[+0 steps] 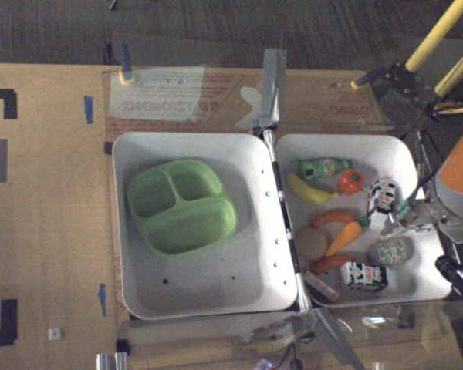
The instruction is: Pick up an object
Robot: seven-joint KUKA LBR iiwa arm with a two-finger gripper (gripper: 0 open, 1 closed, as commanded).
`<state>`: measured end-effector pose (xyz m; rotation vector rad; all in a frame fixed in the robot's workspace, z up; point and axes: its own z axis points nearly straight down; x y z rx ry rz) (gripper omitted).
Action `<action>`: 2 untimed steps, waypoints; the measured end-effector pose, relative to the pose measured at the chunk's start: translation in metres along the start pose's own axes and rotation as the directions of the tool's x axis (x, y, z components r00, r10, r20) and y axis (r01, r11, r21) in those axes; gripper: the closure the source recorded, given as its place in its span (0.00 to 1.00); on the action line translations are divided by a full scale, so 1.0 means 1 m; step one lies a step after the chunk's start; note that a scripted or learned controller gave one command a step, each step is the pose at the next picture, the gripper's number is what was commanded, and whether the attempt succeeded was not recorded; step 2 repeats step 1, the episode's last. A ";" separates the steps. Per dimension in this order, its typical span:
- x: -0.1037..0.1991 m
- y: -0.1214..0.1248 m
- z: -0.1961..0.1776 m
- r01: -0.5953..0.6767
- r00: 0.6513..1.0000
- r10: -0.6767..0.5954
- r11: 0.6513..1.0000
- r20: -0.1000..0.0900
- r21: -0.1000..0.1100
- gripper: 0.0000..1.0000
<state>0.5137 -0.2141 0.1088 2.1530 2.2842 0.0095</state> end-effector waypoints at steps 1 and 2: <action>0.099 0.017 -0.079 -0.254 0.967 0.254 0.967 0.004 0.009 1.00; 0.099 0.017 -0.079 -0.254 0.967 0.254 0.967 0.004 0.009 1.00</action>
